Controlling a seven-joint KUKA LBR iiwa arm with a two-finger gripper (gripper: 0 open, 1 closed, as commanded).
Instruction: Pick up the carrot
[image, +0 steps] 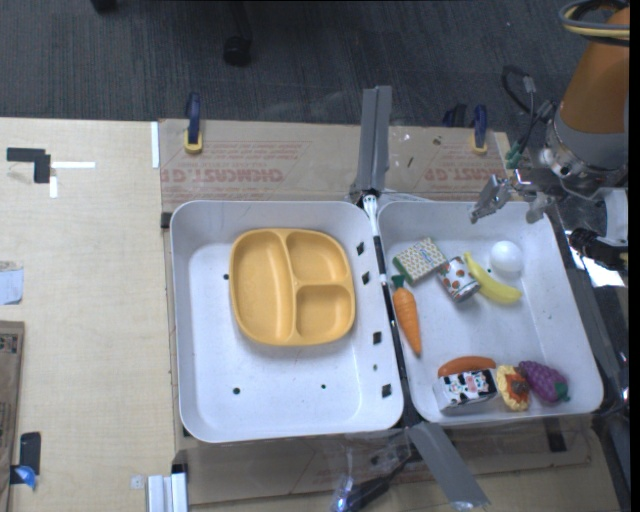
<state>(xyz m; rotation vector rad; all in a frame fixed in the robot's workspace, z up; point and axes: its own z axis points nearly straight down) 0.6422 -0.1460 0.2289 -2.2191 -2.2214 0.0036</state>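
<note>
**benchwatcher:** Arm's parked up at the far right corner of the right bin (575, 300). Orange band and grey wrist lean in from the right, and the gripper (510, 195) hangs over the bin's back rim with its two fingers spread apart, nothing between them. It's well apart from the carrot (405, 315).

**pickfan22:** Where's the carrot sitting then?

**benchwatcher:** Left side of the right bin, lying lengthwise just beside the wall that divides the two bins, green top pointing to the back, tip toward the front. That wall crowds its left side. On its right there's a strip of bare white floor.

**pickfan22:** Anything crowding it?

**benchwatcher:** A checkered block (419, 259) sits right at the leafy end, looks like it's about touching the green. Just past that is a small can (459, 279), then a banana (491, 281) with a white ball (506, 256) behind it. Toward the front: a red sausage (466, 366) on top of a cow-print carton (467, 387), a small yellow and red thing (514, 388) I can't identify, and purple grapes (543, 381). Those front ones are near the carrot's tip but not touching.

**pickfan22:** And the left bin?

**benchwatcher:** Left bin (200, 400) just has a yellow divided plate (292, 286), lots of open floor around it.
</note>
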